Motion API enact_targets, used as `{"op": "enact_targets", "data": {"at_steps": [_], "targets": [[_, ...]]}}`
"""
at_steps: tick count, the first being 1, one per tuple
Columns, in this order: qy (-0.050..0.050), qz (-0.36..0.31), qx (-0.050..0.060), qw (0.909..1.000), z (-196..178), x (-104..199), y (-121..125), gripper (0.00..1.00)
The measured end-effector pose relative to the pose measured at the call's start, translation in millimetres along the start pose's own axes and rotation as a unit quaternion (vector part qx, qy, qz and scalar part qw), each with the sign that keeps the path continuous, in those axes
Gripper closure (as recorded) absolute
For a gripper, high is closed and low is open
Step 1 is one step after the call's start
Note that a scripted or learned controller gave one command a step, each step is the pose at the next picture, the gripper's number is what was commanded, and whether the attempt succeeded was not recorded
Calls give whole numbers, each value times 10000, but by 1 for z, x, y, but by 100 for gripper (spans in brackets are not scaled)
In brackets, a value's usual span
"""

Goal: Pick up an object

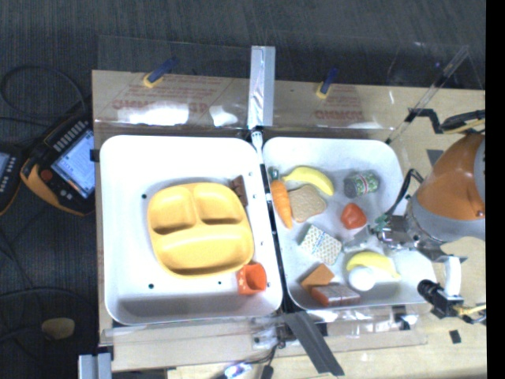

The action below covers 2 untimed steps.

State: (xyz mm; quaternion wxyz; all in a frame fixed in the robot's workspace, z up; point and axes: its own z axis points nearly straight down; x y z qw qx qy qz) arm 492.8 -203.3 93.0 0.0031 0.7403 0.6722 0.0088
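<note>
1. Your left bin [118, 235] holds a yellow divided tray [201, 227], lying flat near the middle. An orange cup [252, 278] sits just off the tray's near right corner, and a small brown piece [237, 186] lies at the tray's far right corner, beside the wall between the bins.
2. Your right bin [379, 150] holds the loose items. An orange carrot [281, 202] lies along its left wall, with a yellow banana [311, 180] and a tan slice of bread [308, 204] just beside it.
3. Further right you have a green-patterned can [360, 184] and a red piece [353, 215].
4. Toward the near side sit a checkered block [320, 245], an orange wedge [317, 275], a red-brown bar [335, 294], a white ball [362, 278] and a second yellow fruit [372, 262] touching that ball.
5. The arm [454, 196] hangs over the right bin's right edge. The gripper [392, 229] sits near the second yellow fruit, but you cannot tell how it is set, and nothing shows as held.
</note>
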Motion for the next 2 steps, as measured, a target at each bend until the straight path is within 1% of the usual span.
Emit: {"op": "enact_targets", "data": {"at_steps": [1,2], "targets": [[-6,938,68,9956,4,11,22,0],[-36,-11,64,10000,4,14,101,0]]}}
